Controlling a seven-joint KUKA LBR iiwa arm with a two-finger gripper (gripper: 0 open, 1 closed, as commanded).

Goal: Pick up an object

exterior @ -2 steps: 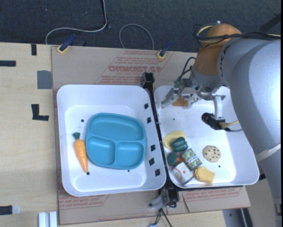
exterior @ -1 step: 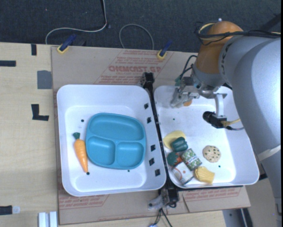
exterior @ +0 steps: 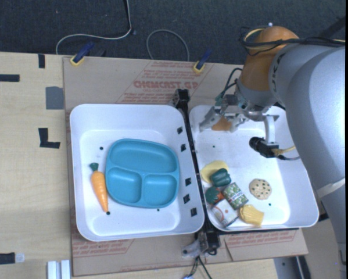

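My gripper [exterior: 223, 120] hangs low over the far left part of the right bin [exterior: 296, 173]. A small orange-brown object [exterior: 221, 125] lies right under it, partly hidden by the gripper. Further forward in the same bin sits a cluster: a yellow piece [exterior: 214, 170], a dark green item [exterior: 222, 178], a green can [exterior: 235, 195], a round cookie [exterior: 259, 188], a yellow wedge [exterior: 252, 215] and a red and white item [exterior: 223, 213].
The left bin [exterior: 81, 127] holds a blue divided plate [exterior: 143, 173] and an orange carrot [exterior: 99, 188] along its left side. A black divider [exterior: 188, 156] runs between the two bins. The arm's grey body covers the right bin's far right side.
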